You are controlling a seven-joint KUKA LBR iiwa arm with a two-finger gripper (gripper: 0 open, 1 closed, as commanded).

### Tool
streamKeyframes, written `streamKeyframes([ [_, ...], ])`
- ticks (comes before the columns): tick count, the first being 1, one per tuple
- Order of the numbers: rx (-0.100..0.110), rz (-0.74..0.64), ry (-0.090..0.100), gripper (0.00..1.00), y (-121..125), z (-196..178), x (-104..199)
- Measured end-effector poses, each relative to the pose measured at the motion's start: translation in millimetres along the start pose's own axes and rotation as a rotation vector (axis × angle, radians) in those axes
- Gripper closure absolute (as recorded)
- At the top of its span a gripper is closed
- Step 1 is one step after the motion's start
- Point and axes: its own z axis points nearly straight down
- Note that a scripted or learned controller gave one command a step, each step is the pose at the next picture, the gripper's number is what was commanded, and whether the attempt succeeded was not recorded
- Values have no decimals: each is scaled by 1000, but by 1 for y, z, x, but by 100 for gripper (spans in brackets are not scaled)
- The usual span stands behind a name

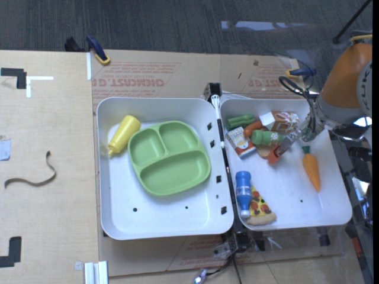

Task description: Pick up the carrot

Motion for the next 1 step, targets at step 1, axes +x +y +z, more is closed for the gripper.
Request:
streamKeyframes([
  [1, 1, -60, 2, 0, -36, 1, 42],
])
